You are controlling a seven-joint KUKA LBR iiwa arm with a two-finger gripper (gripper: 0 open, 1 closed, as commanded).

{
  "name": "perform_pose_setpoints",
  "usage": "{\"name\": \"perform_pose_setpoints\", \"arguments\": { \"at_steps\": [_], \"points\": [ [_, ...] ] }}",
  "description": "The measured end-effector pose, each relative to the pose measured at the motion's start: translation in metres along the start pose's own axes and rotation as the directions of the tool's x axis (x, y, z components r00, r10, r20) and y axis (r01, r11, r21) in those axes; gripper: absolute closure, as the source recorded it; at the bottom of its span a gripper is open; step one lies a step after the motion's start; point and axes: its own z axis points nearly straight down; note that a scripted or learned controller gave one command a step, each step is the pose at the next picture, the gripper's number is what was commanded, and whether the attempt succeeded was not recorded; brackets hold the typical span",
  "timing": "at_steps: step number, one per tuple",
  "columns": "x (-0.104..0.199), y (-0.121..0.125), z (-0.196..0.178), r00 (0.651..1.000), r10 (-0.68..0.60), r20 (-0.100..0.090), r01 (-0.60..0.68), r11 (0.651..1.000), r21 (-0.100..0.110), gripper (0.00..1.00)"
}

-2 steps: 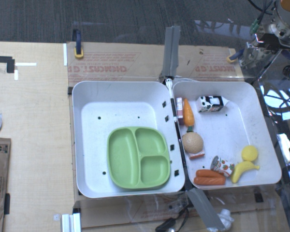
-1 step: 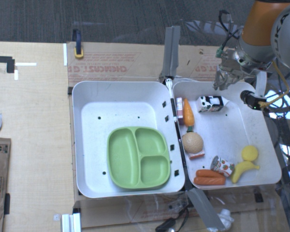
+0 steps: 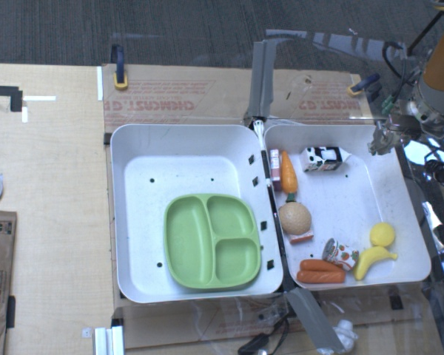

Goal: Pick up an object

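The right bin (image 3: 385,198) holds several toy items: a black-and-white cow-patterned box (image 3: 323,159) at the back, an orange carrot (image 3: 288,171) by the left wall, a tan round bread roll (image 3: 295,217), a red-orange hot dog (image 3: 321,271) at the front, a small printed packet (image 3: 341,255), and a yellow pear-like toy (image 3: 377,248) at the front right. My gripper (image 3: 385,136) hangs at the bin's back right corner, above the rim, away from all the items. Nothing shows between its fingers.
The left bin (image 3: 133,198) holds a green divided plate (image 3: 212,240). A grey divider post (image 3: 261,87) rises between the bins at the back. Clamps (image 3: 119,69) sit on the cardboard backing. Cables and brackets crowd the right edge.
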Motion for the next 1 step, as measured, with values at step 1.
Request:
{"name": "perform_pose_setpoints", "arguments": {
  "at_steps": [1],
  "points": [
    [-0.0004,0.0004,-0.0088,1.000,0.000,0.001,0.000,1.000,0.000,1.00]
  ]
}}
